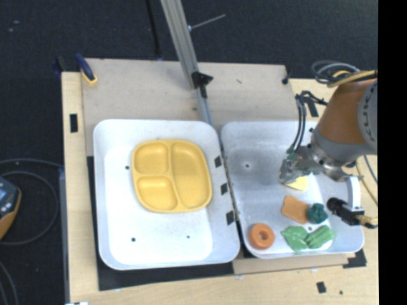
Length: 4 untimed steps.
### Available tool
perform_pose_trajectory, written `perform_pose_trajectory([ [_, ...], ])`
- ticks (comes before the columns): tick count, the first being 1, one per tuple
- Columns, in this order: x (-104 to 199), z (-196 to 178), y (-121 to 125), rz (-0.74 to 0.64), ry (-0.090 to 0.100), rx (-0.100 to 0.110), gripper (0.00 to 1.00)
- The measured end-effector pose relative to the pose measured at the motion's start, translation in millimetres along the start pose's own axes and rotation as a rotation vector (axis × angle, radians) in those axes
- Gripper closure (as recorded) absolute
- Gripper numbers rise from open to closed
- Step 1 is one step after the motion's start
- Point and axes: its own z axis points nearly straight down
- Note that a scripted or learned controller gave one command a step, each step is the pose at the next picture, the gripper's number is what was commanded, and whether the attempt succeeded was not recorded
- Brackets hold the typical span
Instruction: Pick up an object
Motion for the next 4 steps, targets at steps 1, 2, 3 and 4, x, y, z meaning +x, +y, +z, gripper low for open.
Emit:
perform_pose_trajectory([
  [1,-0.4,-44.6,-2.6,-0.003,0.000,-0.001,1.00],
  [2,-3.0,-88.4,-1.9,-0.008,0.000,-0.002,1.00],
  [3,-4.6,-123.1,-0.4,-0.008,0.000,-0.001,1.00],
  [4,54.3,-115.1,19.7,-0.013,0.002,0.002,1.00],
])
